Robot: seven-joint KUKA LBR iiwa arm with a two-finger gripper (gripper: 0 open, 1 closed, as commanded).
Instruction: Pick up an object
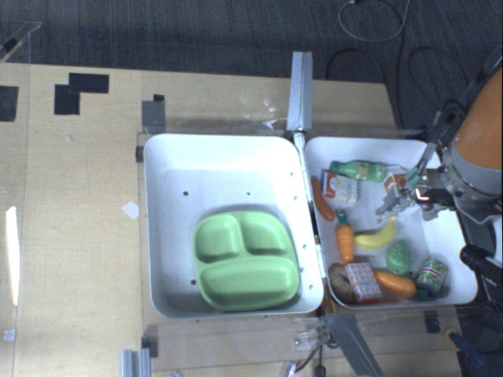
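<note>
I am taking the banana point(376, 237) as the likeliest pick: it is lying near the middle of the right bin point(465, 293), just under the end effector point(397, 198). I am judging it to be a light toy, stiff and smooth, so it may be slipping if pinched at its tapering ends; I would be closing across its thick middle, square to the curve. Around it, a carrot point(345, 242) is standing just beside its left tip, a green round piece point(398, 258) is sitting close below it, and a green bottle point(359, 170) is lying toward the bin's far edge. Another carrot point(394, 283), a small box point(362, 280) and a can point(431, 274) are crowding the near edge. The end effector is hovering above the banana, its thin fingers looking slightly spread and pinching nothing that I am seeing. The green tray point(246, 260) is resting in the left bin point(169, 163).
</note>
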